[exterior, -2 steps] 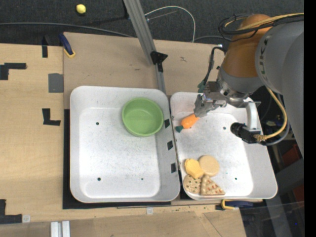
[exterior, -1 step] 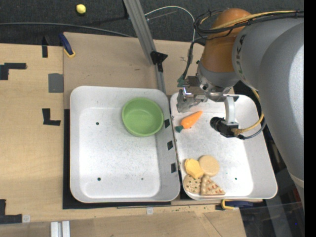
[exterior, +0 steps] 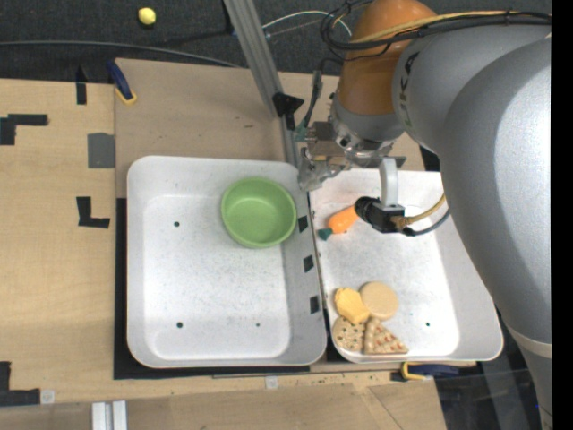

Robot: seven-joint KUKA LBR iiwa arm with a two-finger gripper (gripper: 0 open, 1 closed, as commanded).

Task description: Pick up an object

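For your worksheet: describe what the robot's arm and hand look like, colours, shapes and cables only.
The arm is bulky, rounded and light grey, with a glossy orange band above the wrist. Thin cables loop over that band. The hand is a small grey metal piece, with a black fitting beside it.

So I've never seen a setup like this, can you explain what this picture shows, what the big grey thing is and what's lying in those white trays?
The big grey shape with the orange band is a robot arm reaching in from the right. One camera, fixed above the bench, looks down at a slant. Two shallow white plastic bins sit side by side. The left bin holds a round light-green plastic bowl. The right bin holds a small orange carrot-shaped toy and, near the front, a cluster of tan and yellow toy food pieces. The arm's gripper hangs over the bins' shared edge. Nothing is visibly held.
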